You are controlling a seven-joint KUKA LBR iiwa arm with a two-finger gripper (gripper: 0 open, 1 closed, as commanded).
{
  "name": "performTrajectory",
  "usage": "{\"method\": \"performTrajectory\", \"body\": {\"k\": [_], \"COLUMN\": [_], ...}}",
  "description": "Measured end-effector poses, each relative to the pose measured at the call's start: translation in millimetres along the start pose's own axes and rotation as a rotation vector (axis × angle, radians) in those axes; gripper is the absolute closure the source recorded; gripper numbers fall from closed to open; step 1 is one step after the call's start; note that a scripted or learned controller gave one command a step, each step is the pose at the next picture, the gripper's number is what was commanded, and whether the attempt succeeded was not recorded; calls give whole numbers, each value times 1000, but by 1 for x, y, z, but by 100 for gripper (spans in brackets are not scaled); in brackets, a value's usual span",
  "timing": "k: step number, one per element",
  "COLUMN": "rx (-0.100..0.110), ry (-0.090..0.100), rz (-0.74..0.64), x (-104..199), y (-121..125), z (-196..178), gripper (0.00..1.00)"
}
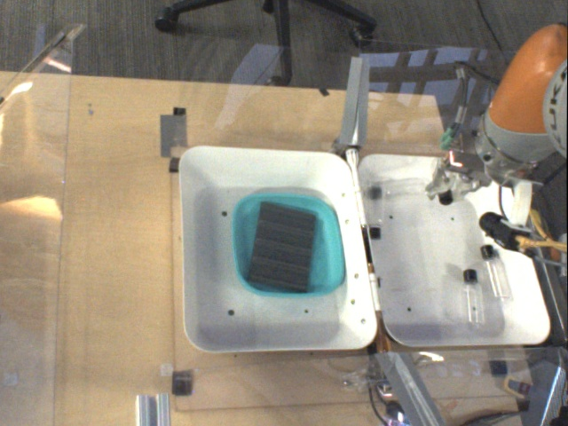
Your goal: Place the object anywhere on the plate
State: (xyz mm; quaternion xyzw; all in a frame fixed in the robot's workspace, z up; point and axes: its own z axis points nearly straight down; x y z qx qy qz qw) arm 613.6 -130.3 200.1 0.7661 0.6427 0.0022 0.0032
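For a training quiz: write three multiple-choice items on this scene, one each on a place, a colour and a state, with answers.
1. Where is the dark ridged block?
A. on the plate in the left bin
B. in the right bin
C. on the bench

2. What colour is the plate?
A. red
B. teal
C. yellow

3. Where is the gripper?
A. over the plate
B. above the right bin's far end
C. over the bench

Answers: 1 A, the block lies flat on the plate inside the left bin. 2 B, its rim is teal. 3 B, it hangs over the right bin, far from the block.
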Motion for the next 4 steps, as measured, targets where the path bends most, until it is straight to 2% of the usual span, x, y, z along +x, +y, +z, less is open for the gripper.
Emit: {"method": "performTrajectory", "body": {"k": [1,2,3,4], "rx": [3,1,1,1], "ry": [2,3,3,2], "rz": [-97,-193,-192,-180], "x": [49,112,112,135], "y": [-81,-39,-39,-19], "z": [14,7,7,15], "gripper": [100,100,0,0]}}
